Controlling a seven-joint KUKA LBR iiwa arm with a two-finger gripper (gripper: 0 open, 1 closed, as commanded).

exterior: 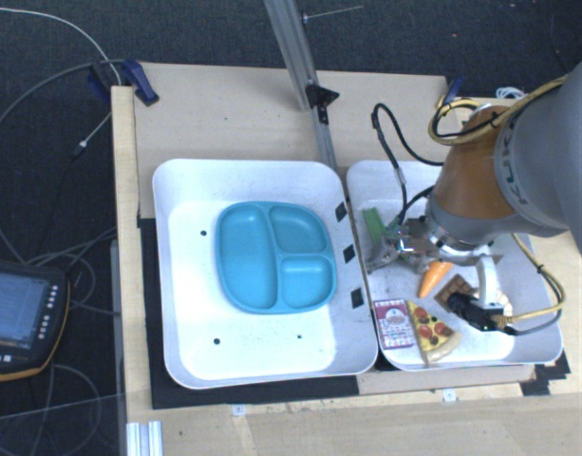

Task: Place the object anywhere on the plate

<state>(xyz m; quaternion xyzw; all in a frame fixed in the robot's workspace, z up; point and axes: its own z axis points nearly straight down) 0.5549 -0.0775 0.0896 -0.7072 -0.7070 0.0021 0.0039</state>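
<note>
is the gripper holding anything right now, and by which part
Cannot be told: the gripper is low in the right bin beside the green object, but its fingertips are unclear.

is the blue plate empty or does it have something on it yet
Empty: the blue plate shows bare compartments in the left bin.
</note>
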